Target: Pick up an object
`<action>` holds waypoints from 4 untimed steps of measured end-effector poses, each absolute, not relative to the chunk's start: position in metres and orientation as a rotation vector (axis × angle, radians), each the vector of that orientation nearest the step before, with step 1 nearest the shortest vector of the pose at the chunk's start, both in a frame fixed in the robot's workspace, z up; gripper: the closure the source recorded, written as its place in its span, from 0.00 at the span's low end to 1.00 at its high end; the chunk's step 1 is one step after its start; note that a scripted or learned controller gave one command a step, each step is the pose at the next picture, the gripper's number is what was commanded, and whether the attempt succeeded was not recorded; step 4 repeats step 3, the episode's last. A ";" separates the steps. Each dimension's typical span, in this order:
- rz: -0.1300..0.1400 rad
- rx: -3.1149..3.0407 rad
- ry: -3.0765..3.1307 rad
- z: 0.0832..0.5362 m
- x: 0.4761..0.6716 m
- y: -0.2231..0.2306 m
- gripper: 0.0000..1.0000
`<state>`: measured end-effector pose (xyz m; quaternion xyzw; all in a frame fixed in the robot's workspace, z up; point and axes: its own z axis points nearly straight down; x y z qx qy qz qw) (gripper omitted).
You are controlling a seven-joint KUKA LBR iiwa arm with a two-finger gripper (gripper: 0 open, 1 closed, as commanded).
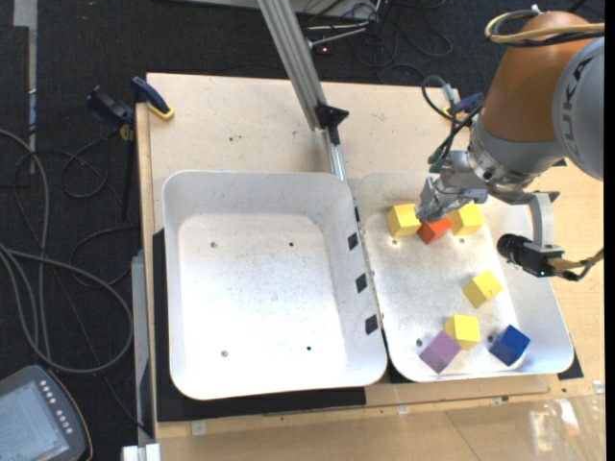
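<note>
On the left, a white bin (192,286) sits beside a second white bin (548,353) on the right. Toward that right bin's far end, the gripper (437,209) is down over an orange-red block (434,228), touching it from above; whether its jaws are open or closed cannot be told. Two yellow blocks flank it, one left (404,220), one right (468,219). Nearer lie two more yellow blocks (481,288) (463,329), one purple block (440,351) and one blue block (509,345).
</note>
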<state>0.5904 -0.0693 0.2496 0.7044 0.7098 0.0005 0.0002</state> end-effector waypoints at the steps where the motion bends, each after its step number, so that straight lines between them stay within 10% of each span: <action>1: 0.003 2.212 2.230 0.240 0.616 -0.017 1.00; 4: 0.003 2.214 2.229 0.228 0.641 0.085 1.00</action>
